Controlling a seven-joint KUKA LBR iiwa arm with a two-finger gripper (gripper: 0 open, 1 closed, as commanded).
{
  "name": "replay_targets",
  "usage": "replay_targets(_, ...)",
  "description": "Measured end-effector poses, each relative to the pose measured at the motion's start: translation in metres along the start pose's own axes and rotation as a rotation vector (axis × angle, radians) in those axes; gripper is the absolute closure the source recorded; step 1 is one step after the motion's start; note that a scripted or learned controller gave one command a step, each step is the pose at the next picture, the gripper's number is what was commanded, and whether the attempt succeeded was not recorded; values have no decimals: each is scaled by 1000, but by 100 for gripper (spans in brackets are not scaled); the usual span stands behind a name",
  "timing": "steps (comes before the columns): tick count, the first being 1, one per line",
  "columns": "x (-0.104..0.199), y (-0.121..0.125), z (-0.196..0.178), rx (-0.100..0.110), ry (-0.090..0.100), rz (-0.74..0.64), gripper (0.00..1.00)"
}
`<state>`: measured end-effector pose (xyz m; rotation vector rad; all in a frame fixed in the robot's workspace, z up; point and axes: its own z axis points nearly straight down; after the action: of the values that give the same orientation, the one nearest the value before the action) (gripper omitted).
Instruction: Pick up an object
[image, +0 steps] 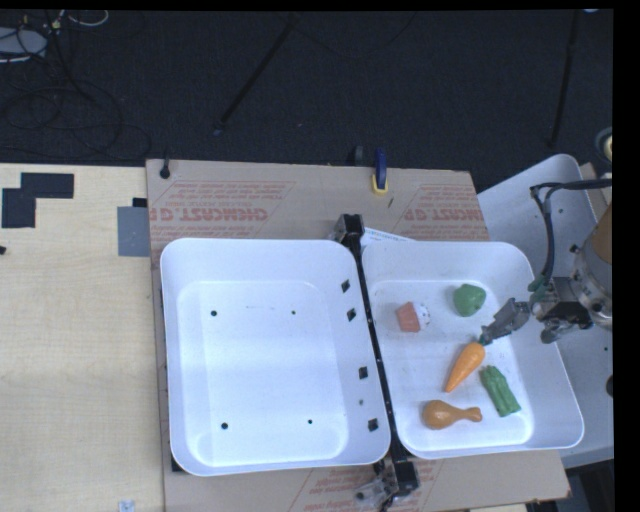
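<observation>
The claw (497, 328), fingers slightly apart and empty, hangs just at one o'clock of the carrot (464, 366), whose long axis runs one-to-seven.

One camera, fixed high above bench, looking down at slant. Both white bins (265, 262) sit near middle of picture, whole. Dark floor lies beyond bins at top; arm (580, 300) comes in right of bins. Not close up.

The gripper (503, 325) hangs over the right bin (545, 420). The carrot (464, 366) lies just below-left of it, the ball (468, 298) up-left, the block (407, 317) farther left. The cucumber (500, 390) and gourd (449, 413) lie below it.
</observation>
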<state>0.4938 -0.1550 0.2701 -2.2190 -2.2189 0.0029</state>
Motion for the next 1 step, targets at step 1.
replay_targets(1, -28, -20, 119, 7, 2, 2, 0)
